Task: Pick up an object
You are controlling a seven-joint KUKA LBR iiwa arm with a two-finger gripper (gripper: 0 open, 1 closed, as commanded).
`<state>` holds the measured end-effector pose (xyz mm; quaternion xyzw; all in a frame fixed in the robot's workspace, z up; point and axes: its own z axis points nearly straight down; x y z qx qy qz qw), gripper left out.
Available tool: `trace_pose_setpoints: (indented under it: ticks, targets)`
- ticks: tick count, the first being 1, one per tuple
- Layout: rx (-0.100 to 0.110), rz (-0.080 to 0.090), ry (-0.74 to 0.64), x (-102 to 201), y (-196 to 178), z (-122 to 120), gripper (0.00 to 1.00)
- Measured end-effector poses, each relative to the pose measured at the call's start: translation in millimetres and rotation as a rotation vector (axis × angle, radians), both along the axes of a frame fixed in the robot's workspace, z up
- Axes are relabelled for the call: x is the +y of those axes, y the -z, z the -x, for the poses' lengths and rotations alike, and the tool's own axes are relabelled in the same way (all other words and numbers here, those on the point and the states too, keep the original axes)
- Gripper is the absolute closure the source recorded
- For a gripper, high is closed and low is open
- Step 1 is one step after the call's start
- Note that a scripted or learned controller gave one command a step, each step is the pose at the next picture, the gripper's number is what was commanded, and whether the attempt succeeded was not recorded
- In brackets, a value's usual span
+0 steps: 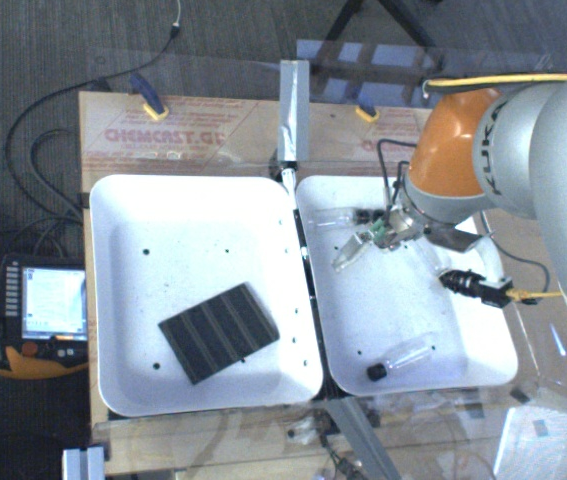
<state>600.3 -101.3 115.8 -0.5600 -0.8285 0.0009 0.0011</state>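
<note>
A black ribbed slab [219,331] lies flat in the left bin [123,208], near its front. In the right bin [483,363], close to the front wall, a clear tube with a black cap [400,358] rests on its side. My gripper [355,244] hangs over the back left part of the right bin, well apart from both the tube and the slab. I see nothing held in it.
The grey arm with its orange band [453,158] reaches in from the right over the right bin's back edge. A ridge [303,268] where the two bins meet runs between them. A handheld control pendant [38,313] sits off the bench at the left.
</note>
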Motion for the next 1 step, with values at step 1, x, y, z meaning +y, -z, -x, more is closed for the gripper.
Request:
trace_pose_setpoints:
  ticks: [1]
  targets:
    - [-0.002, -0.002, -0.042, -13.9, 20.7, -53.3, 0.00]
